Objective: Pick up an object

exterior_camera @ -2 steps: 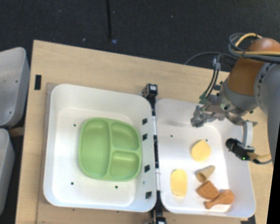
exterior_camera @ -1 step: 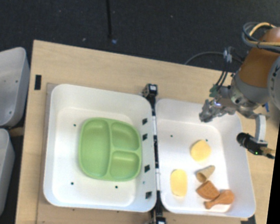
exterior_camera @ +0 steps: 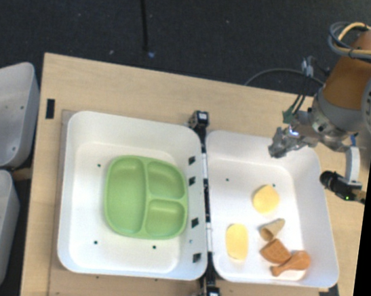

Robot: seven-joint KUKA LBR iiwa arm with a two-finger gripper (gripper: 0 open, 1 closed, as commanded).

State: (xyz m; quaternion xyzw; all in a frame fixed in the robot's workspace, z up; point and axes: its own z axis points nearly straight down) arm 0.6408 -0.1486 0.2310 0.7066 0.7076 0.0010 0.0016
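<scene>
In the camera view, at the upper right: the tool (exterior_camera: 285, 143), hanging above the upper left corner of the right bin (exterior_camera: 327, 213), under the grey arm with the orange band. Cannot tell whether spread or pressed together; too small and too dark against the white. Holds nothing that can be seen.

Lower in the same bin, right of the frame's centre: the round yellow piece (exterior_camera: 266, 198), probably the nearest candidate. Lies flat on the bin floor, below the tool in the picture and clearly apart from it, touching no other thing. Looks like toy food, so likely light, stiff and a little smooth; probably not fragile. Sits low, therefore better to take across the narrow width, at the two opposite edges, coming straight down. May slip away sideways if pinched off centre.

Further toward the lower edge: the oval yellow piece (exterior_camera: 237, 241), near the divider between the bins; a small tan piece (exterior_camera: 271, 228) just beside the orange-brown pieces (exterior_camera: 284, 257), crowded in the lower right corner and harder to separate.

At the left of the frame: the left bin (exterior_camera: 70, 162) with a green divided plate (exterior_camera: 145, 197), well apart from the tool.
</scene>
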